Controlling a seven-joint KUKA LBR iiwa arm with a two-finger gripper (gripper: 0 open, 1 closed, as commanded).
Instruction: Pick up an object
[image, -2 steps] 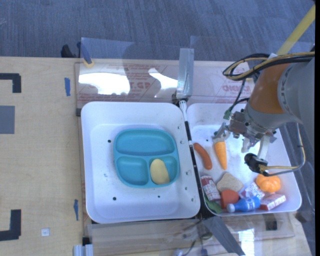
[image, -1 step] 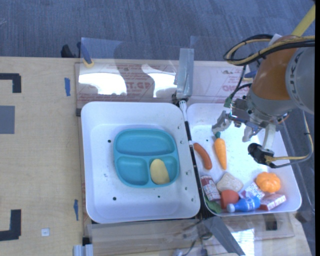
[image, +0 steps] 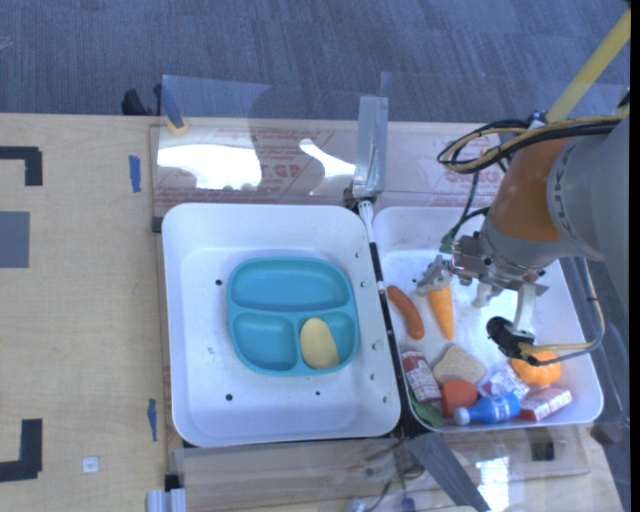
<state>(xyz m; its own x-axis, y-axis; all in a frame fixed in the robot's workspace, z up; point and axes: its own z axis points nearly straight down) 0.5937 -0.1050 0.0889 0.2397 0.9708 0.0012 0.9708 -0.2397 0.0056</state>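
My gripper (image: 459, 284) hangs over the upper middle of the right bin (image: 580, 320), open, its fingers spread. An orange carrot (image: 441, 310) lies just below its left finger, its top end close to the fingertip; nothing is held between the fingers. A red-orange sausage (image: 405, 311) lies left of the carrot. Lower in the bin are a bread slice (image: 458, 361), a red can (image: 420, 376), a blue bottle (image: 490, 408), an orange fruit (image: 537, 370) and a red-and-white packet (image: 548, 403).
The left bin (image: 190, 300) holds a teal divided plate (image: 290, 285) with a yellow potato-like piece (image: 319, 342) in its lower right compartment. A metal divider post (image: 370, 150) stands between the bins at the back. Black cable loops near the wrist (image: 510, 338).
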